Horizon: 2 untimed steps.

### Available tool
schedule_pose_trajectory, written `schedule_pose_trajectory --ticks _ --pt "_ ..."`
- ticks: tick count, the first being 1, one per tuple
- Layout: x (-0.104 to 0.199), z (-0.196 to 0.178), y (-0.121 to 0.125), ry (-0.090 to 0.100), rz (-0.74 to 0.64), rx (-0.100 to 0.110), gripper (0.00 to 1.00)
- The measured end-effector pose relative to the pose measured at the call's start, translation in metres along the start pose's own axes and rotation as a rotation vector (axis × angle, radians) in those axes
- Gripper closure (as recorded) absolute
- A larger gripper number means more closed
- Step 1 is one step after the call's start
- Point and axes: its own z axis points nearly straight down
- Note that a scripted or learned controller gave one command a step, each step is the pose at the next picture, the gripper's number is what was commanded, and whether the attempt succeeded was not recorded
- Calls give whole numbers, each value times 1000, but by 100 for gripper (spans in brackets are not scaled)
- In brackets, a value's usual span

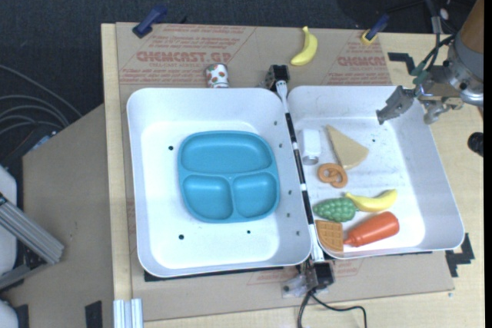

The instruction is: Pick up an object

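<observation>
Toy foods [361, 200] lie clustered, perhaps touching, in right bin [430, 157].

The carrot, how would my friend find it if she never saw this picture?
Look at the right bin, the one without the blue tray. Go to its near edge, where the toy foods bunch together. The carrot is the long orange-red one lying under the banana, next to the waffle; nothing else there is that colour and shape.

Arm reaching in from the right, end effector [407, 105] hanging low, fingers spread apart
</observation>
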Motion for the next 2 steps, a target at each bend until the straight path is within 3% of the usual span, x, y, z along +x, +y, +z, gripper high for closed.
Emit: schedule_pose_trajectory --ticks 1,2 --pt "18 143 37 1 0 4 0" --pt "46 181 77 -1 -1 -4 0"
